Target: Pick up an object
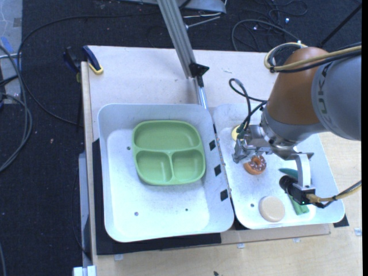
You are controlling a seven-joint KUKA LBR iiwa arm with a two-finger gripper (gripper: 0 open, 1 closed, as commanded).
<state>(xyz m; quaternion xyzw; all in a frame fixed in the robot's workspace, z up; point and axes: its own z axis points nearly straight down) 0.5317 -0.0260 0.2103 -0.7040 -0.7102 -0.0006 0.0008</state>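
My gripper (246, 152) hangs low over the left part of the right bin (330, 174), under the orange wrist band. An orange, knobbly object (255, 165) lies in the bin just below and to the right of the gripper, very close to it; I cannot tell whether they touch. A round beige object (271, 209) rests near the bin's front edge. Beside it a green object (301, 207) pokes out, partly hidden by the arm's hardware. A small yellow object (235, 133) shows at the gripper's upper left, mostly covered by the wrist.
The left bin (115, 211) holds a green divided plate (169, 152) with three compartments. A slanted metal pole (179, 33) rises behind the bins. The arm covers the right bin's back half.
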